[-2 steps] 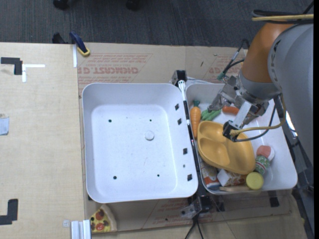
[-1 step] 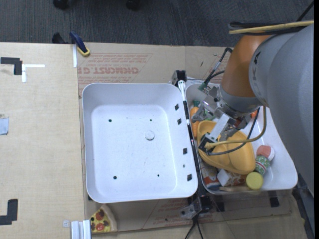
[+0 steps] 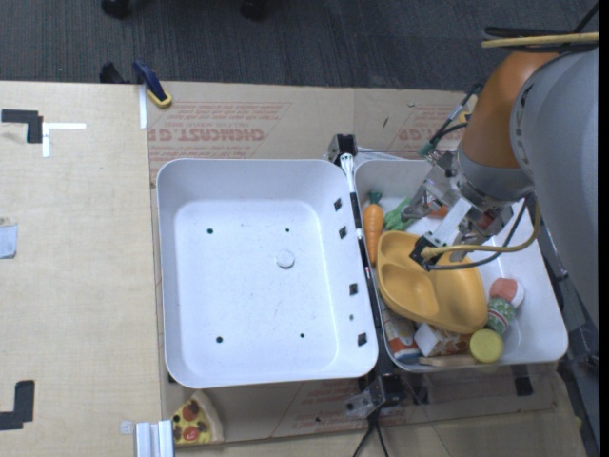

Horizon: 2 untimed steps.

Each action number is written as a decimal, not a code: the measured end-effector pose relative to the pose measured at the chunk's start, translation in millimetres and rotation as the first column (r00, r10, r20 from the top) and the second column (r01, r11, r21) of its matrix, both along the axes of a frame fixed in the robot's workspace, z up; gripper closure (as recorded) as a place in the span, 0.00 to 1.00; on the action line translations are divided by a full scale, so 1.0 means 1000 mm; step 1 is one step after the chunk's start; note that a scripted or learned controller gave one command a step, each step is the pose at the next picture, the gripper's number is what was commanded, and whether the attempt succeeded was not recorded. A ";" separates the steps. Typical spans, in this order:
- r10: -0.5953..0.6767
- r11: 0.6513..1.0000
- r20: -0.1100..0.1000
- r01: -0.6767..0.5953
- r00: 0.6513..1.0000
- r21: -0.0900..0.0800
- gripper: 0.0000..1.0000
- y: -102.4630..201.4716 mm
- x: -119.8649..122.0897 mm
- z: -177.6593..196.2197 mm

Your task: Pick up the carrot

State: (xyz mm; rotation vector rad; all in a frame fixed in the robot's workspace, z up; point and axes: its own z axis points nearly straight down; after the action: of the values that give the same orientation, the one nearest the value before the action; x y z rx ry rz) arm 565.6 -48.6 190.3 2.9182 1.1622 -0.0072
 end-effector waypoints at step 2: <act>-0.307 0.952 0.001 0.307 0.952 0.000 0.00 0.062 -0.023 0.000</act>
State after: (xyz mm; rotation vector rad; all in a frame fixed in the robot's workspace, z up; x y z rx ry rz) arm 542.9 13.4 190.6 3.0635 0.6946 -0.0057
